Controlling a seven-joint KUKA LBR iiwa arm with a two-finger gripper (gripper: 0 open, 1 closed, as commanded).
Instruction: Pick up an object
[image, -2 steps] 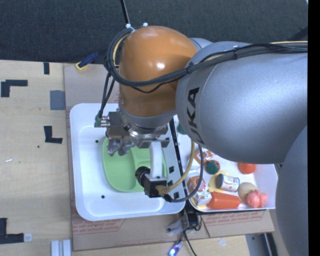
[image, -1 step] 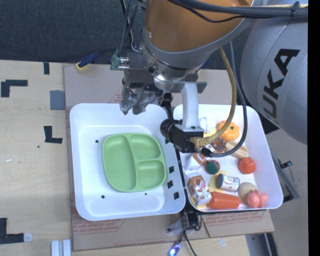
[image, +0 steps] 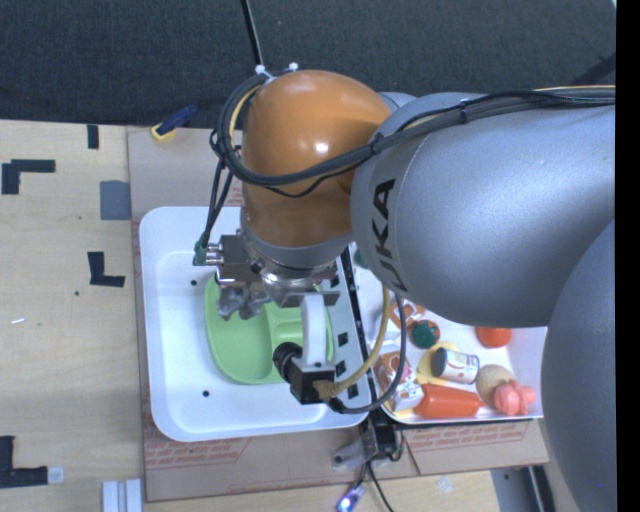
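Note:
A light green bowl-like object (image: 240, 350) lies in the left white bin (image: 170, 300), partly covered by the arm's wrist. My gripper (image: 245, 300) hangs right over the green object's upper part, its metal fingers pointing down toward it. The orange band and grey wrist hide the gripper's tips, so contact with the green object cannot be judged. The right bin (image: 520, 410) holds several small items: an orange carrot-like piece (image: 450, 402), a small bottle (image: 458, 364), a pink piece (image: 510, 398) and a red-and-green round one (image: 425, 332).
The big grey arm covers most of the right bin and the upper right of the view. Cables loop around the wrist and down past the bins' shared edge. A wooden bench with black marks lies to the left. A yellow-blue item (image: 175, 121) sits at the bench's far edge.

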